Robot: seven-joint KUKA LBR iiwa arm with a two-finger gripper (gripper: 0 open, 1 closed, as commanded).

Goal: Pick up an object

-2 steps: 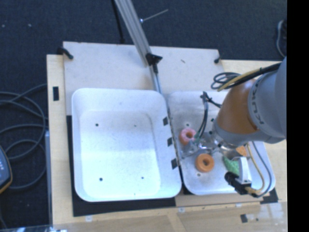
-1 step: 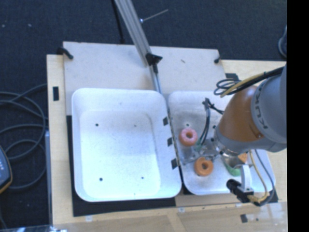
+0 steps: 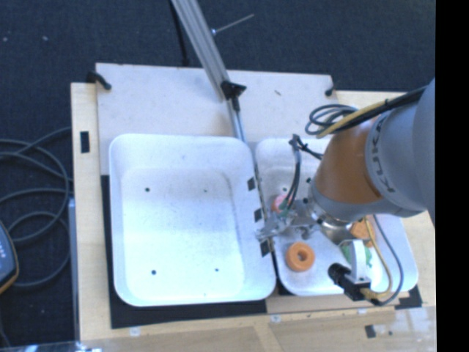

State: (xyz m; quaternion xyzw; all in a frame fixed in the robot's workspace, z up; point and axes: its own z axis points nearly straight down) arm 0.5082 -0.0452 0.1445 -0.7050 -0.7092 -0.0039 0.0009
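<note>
Candidates for the pick lie in the right bin (image 3: pixel 308 290), where the arm's wrist covers much of the floor. The plainest of them is the orange ring (image 3: pixel 292 258), lying flat on the bin floor toward the near side. The pincer (image 3: pixel 282 228) hangs just to the far-left of it, close to the wall next to the left bin (image 3: pixel 183 218). Whether it is spread or pressed together cannot be told from this slant. The ring looks small and light, probably foam or soft rubber, so it should give a little under pressure rather than slip, and it is unlikely to break. Lying flat, it seems to offer two holds: across the outer rim, or with one side through the hole, pinching the band. A small pink-and-red piece (image 3: pixel 280 200) sits farther back by the same wall. A green-and-white item (image 3: pixel 360 259) lies to the ring's right, partly hidden under the wrist, and both look harder to reach cleanly.
</note>
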